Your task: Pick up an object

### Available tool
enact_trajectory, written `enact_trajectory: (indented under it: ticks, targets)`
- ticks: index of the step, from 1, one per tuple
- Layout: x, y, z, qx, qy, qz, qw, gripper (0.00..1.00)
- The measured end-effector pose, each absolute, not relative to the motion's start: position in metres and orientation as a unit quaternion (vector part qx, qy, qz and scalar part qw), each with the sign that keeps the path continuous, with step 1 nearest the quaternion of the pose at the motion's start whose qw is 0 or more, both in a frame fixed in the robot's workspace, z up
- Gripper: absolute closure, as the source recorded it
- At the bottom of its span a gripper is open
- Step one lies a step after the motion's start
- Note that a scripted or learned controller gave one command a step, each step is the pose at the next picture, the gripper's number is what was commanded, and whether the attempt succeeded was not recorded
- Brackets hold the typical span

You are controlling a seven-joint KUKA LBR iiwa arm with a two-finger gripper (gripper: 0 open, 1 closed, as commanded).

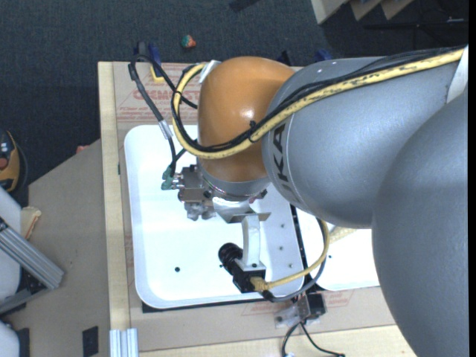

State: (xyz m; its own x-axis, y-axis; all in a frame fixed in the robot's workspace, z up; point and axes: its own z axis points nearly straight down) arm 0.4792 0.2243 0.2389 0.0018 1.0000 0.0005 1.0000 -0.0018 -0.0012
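Object: could not be picked out; the arm [357, 125] covered the middle of the near bin [149, 222], and anything under it was hidden. One small dark speck [177, 268] sat on the bin floor toward the lower edge, too small to identify.

Jaws: under the wrist, low over the bin's centre. Whether they were released, clenched or grasping anything could not be told. Nothing was seen held. A grey wrist block [197, 195] with a bit of green on its side stuck out just below the orange band [234, 110]. A black part [236, 266] on a white bracket hung just beside it, toward the bin's lower rim.

Room: the bin floor lay bare white on the view's left and along the bottom, up to its rounded rim. The table [111, 199] showed as a tan strip around that rim. A sliver of the second bin [349, 266] showed past the arm. The far rim was crowded by black cables [152, 103].

Arm pose: it reached in from the view's right, with the thick grey link across the upper right and the wrist bent down into the bin. A yellow cable [349, 80] ran along the link and looped around the band.

Off the table, a small red-green bit [188, 42] lay on the dark floor [59, 36].
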Motion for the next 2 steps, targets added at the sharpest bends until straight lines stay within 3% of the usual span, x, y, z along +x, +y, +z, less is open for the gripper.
enact_trajectory:
  ticks: [1,2]
  targets:
    - [0.494,0.215,0.425,-0.707,-0.707,-0.0101,-0.004,1.00]
    - [0.477,0.225,0.316,-0.707,-0.707,0.0059,0.003,1.00]
